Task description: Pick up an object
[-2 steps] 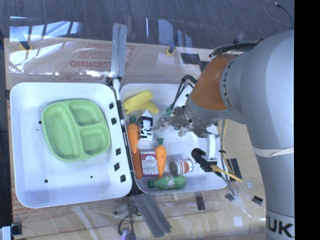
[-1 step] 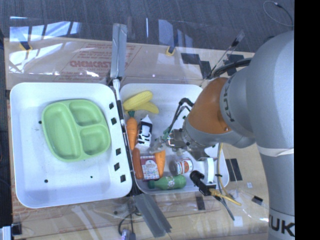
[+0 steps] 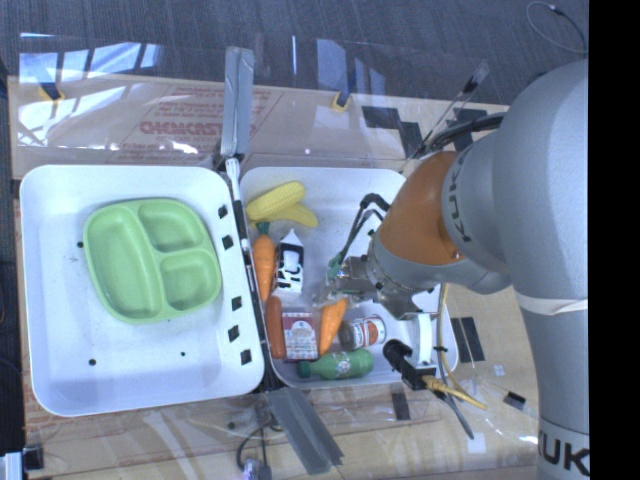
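Note:
The right bin [image 3: 330, 183] holds several toy foods. A yellow banana [image 3: 278, 203] lies at its far left, and a long orange carrot [image 3: 263, 266] runs down the left wall. Beside the carrot stands a white and black carton [image 3: 290, 266]. A red box [image 3: 298, 335], a small carrot [image 3: 331, 325], a can with a red label [image 3: 367, 331] and a green bottle [image 3: 338, 366] crowd the near end. My gripper [image 3: 342, 280] hangs low over the middle of this bin, just above the small carrot and right of the carton. The arm's orange band [image 3: 425, 223] sits behind it.
The left bin [image 3: 50, 298] holds a green divided plate [image 3: 152, 258]. A grey divider with black clips [image 3: 236, 268] separates the two bins. The arm's bulk covers the right bin's right side.

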### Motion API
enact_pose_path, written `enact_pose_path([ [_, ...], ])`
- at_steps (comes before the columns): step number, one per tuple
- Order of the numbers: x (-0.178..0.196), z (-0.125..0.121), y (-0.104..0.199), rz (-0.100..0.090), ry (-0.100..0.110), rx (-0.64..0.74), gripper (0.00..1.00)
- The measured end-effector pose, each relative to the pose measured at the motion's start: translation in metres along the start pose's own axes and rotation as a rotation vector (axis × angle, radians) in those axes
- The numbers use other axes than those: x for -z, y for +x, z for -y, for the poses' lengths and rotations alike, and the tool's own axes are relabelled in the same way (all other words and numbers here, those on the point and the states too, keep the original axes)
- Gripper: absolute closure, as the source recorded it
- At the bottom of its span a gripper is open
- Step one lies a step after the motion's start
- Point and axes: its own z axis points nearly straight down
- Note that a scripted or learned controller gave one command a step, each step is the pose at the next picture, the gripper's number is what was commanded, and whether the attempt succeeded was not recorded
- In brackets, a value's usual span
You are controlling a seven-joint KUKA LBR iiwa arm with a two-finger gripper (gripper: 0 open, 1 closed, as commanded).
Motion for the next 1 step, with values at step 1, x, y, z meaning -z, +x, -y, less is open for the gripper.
enact_pose_path([
  [1, 0.1558, -0.02, 0.0491, -0.001, -0.001, 0.196, 1.0],
])
